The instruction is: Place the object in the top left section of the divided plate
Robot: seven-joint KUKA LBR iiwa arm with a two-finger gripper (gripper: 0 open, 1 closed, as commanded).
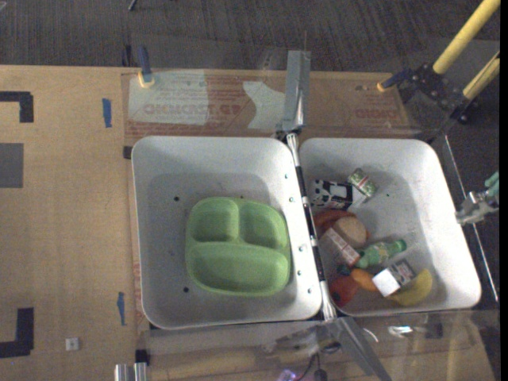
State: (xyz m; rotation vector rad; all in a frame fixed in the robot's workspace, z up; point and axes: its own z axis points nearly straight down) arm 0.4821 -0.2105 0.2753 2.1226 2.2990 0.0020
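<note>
You are looking down at a slant on a tan bench [63,236] carrying two shallow white bins set side by side, touching along a shared middle edge.

The left bin [159,173] holds a green divided plate [238,246], lying flat near the bin's centre. Its long axis runs left to right with a slight tilt. Two smaller sections sit along its far edge, and one wide section fills its near edge. The top left section [213,221] is a rounded, shallow hollow. Bare white bin floor surrounds the plate on all sides, widest on the left and at the far side, narrower toward the middle edge.

The right bin [444,213] holds a loose cluster of toy groceries against its left and near sides: a black-and-white carton [332,192], a small green-labelled can [363,182], a tan round bread roll [350,231], a green bottle [379,253], a red fruit [343,290] and a yellow banana [414,289]. Several of these touch. The bin's right and far parts are open floor.

At the right edge of the view, beside the right bin's rim, a pale metal part [479,202] shows; you cannot tell whether it is the tool, nor how the tool stands.
</note>
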